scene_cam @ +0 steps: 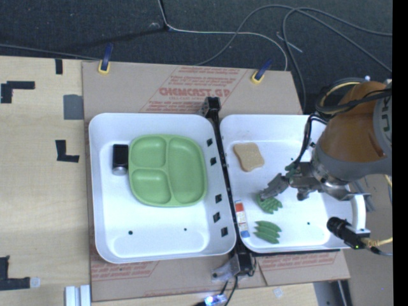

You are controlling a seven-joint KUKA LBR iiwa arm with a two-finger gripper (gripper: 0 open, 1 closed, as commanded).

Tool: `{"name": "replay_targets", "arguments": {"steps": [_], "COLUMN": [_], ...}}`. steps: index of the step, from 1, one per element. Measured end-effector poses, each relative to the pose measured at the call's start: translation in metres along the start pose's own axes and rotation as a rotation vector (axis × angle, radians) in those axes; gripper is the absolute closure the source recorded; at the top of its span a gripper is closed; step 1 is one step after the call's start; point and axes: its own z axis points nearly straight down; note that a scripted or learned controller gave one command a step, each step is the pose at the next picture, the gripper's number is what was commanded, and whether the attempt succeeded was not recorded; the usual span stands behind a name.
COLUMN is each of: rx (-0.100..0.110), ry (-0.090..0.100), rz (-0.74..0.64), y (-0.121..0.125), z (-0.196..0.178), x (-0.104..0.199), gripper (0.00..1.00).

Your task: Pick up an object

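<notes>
1. Two white bins (102,190) sat on cardboard (191,85).
2. The gripper (275,191) hovered in the right bin, fingers narrowly apart just above a green toy (269,204), gripping nothing.

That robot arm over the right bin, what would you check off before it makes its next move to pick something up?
1. Gripper over the right bin: ok.
2. A target close by: ok, a green leafy item lies right at its tip.
3. Item already held: cannot tell, the view is too blurred there.
4. Neighbours apart: ok, the bread slice and the green pods lie separate.
5. Left bin things, green divided plate and small black object, out of the way: ok.
</notes>
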Motion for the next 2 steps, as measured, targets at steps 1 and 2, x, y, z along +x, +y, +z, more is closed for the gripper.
{"name": "replay_targets", "arguments": {"steps": [1, 2], "rx": [-0.01, -0.004], "ry": [-0.001, 0.0], "rz": [-0.002, -0.003], "y": [0.002, 0.0], "z": [-0.004, 0.05], "x": [0.0, 0.011], "gripper": [0.0, 0.0]}}
